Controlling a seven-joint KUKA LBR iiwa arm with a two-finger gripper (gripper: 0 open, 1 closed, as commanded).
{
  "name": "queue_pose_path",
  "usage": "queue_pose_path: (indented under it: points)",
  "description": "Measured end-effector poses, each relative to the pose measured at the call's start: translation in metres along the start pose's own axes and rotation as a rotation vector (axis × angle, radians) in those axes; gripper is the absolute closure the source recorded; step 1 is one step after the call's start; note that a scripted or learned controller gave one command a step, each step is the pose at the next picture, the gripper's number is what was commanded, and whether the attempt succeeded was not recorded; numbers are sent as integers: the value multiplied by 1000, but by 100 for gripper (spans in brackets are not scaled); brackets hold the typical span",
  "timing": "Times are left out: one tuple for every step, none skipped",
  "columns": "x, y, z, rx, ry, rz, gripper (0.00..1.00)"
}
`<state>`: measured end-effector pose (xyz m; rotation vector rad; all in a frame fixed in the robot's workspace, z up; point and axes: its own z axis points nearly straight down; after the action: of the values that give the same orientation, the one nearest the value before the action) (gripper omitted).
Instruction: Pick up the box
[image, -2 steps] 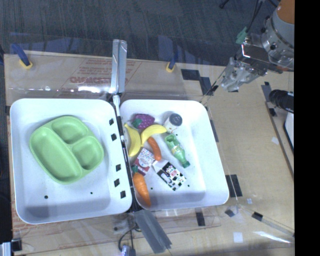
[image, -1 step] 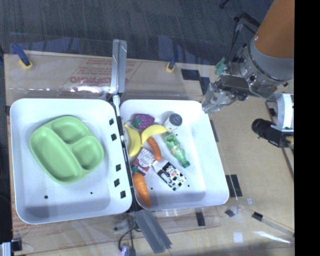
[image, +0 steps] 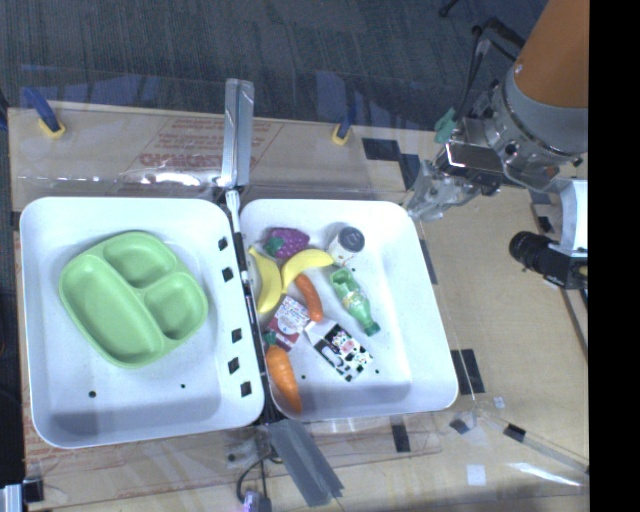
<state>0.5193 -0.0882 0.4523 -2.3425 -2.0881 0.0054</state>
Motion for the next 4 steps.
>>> queue_pose_path:
  points:
    - [-40, 10, 10, -1, 0, 39, 100]
    - [-40, 11, 0, 0, -1, 32, 100]
    - [-39, 12, -10, 1, -2, 26, 100]
    - [6, -44, 10, -2, 1, 100, 100]
